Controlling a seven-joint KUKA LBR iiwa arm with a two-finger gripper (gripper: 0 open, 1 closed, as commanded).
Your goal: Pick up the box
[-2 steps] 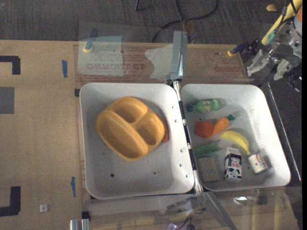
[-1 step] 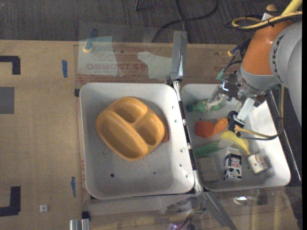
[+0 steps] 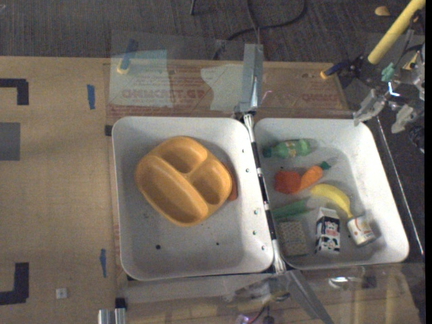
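While we read across from the left bin [image 3: 128, 248], we find an orange divided plate [image 3: 183, 179] inside it. Right of that bin, the right bin [image 3: 388, 208] holds the box [image 3: 328, 230], a small carton near its front edge. Beyond that bin's far right corner sits the gripper [image 3: 388, 106]; its state we cannot tell.

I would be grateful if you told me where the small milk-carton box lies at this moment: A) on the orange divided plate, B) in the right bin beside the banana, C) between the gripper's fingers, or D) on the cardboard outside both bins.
B: the box stands on the floor of the right bin, just below the banana, while the orange plate sits in the left bin.
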